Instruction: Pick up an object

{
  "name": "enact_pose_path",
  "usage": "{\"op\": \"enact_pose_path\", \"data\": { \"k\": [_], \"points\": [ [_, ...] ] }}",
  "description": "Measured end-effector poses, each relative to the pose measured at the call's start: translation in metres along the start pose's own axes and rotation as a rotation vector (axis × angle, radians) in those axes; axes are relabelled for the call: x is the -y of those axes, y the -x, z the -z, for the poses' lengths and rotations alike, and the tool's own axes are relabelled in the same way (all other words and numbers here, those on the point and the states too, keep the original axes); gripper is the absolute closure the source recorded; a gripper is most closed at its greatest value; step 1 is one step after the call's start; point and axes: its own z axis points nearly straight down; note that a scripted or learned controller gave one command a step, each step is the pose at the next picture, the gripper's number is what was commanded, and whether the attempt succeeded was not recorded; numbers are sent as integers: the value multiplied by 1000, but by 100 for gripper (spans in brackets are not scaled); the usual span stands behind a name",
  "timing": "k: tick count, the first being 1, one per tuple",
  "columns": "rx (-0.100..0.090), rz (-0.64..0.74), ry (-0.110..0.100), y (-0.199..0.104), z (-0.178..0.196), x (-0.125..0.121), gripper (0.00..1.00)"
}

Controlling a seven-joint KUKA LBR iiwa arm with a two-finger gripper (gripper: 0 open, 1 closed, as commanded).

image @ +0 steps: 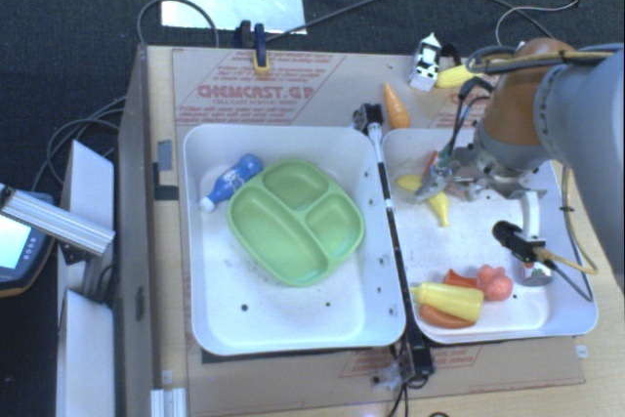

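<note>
gripper (437,183) low in right bin (576,308), beside yellow toy (438,206)

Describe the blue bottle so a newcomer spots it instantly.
Look in the left bin, which also holds a green divided plate. The bottle lies on its side against the plate's upper-left edge, near the bin's back-left corner. It is the one blue thing there, white cap pointing left.

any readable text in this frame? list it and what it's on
"CHEMCAST GP" in red, printed on the brown protective sheet behind the two bins.
Smaller red lines above and below it on the same sheet: too blurred to read.
More red print on that sheet along the front edge, under the bins: unreadable.
Blue bottle: no legible label.
</note>
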Motion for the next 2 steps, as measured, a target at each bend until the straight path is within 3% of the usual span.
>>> {"op": "enact_pose_path", "data": {
  "k": [1, 2],
  "points": [
    [0, 2, 2, 0, 11, -1, 100],
    [-2, 2, 2, -75, 101, -9, 100]
  ]
}}
